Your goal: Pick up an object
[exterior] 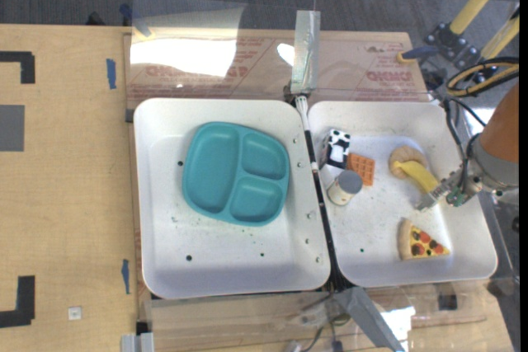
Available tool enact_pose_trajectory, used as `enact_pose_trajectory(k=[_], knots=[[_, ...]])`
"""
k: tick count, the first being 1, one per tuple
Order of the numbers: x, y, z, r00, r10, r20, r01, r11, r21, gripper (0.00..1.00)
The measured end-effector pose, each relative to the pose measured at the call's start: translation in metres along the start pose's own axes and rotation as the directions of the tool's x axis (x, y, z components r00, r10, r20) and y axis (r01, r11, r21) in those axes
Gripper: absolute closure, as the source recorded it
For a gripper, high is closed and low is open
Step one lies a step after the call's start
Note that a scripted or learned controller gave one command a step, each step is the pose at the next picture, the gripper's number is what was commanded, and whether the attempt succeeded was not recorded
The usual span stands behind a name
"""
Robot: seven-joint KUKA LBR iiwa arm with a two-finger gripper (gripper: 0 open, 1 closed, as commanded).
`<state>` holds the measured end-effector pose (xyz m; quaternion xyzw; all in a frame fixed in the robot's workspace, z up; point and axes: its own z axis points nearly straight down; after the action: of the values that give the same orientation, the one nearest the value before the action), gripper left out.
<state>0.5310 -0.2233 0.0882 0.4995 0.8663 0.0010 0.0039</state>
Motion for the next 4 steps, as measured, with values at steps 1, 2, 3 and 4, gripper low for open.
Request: enact_pose_trajectory(k=[1,2,3,4], knots=[[-0.001,0.002,-0.011,1.0,-0.002,0.005,0.002,1.0,-0.004,1.0],[0.02,-0.035,-0.029,0.715,-0.699,-0.005,0.699,0.715,-0.001,1.0],[-0.013,0.027,0.0,0.949,-0.316,0.001,0.316,0.949,-0.002,1.0],[-0.003,0.004,-0.001,0.598,-0.801,0.003,0.801,0.598,0.0,1.0]])
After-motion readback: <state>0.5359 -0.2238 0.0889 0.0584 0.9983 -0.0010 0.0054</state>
